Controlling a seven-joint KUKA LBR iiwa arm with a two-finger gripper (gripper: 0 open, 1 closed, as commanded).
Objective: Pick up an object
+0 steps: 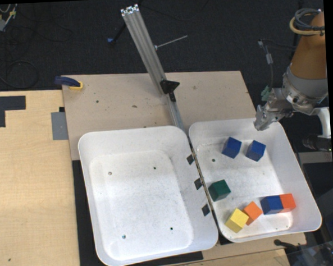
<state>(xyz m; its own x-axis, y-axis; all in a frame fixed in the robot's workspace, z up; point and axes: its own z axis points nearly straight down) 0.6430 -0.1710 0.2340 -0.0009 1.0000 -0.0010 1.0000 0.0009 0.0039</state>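
The left shallow white plastic bin [100,145] sits on the light wooden bench [29,183], its right wall touching the right bin along a seam marked by three small black clips [198,183]. A slanted silver aluminium rail [146,49] runs from the bench's far edge down to the top of that seam.

The right shallow white plastic bin [295,167] holds all the blocks. A dark green cube [219,190] lies near its left wall, about midway along. A yellow cube [237,220] rests near the front edge, touching a small orange cube [253,211] just to its right. Two blue cubes lie toward the far edge: one blue cube [231,147] sits left of a second blue cube [255,150], close together but apart. A blue block [271,204] near the front right corner touches an orange block [288,201] on its right side.

The metallic two-finger gripper [262,121] hangs over the far right corner of the right bin, above its rim, well apart from every block. Nothing is seen between its fingers; whether they are spread or closed I cannot tell.
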